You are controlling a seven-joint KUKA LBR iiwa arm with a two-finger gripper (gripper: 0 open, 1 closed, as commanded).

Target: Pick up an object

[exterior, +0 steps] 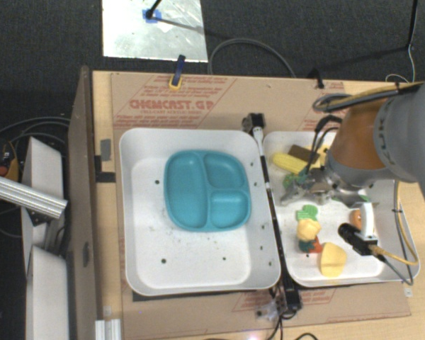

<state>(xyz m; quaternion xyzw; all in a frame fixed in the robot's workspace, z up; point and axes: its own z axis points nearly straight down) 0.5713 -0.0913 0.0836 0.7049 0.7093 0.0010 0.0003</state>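
The end effector sits low in the right bin; apart or together, I cannot tell. A yellow toy at its 11 o'clock crowds it, so closing may knock that away.

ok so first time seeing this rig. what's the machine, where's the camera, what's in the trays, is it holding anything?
One camera, fixed above the bench, looks down at a slant. The grey robot arm with an orange band reaches in from the right; its two-finger gripper sits low over the right shallow white bin. The left shallow white bin holds a teal divided plastic plate. The right bin holds small toys: a yellow corn-like piece, a brown block, a small green piece, a yellow figure and a pale yellow wedge. From this view I cannot tell whether the gripper holds anything.
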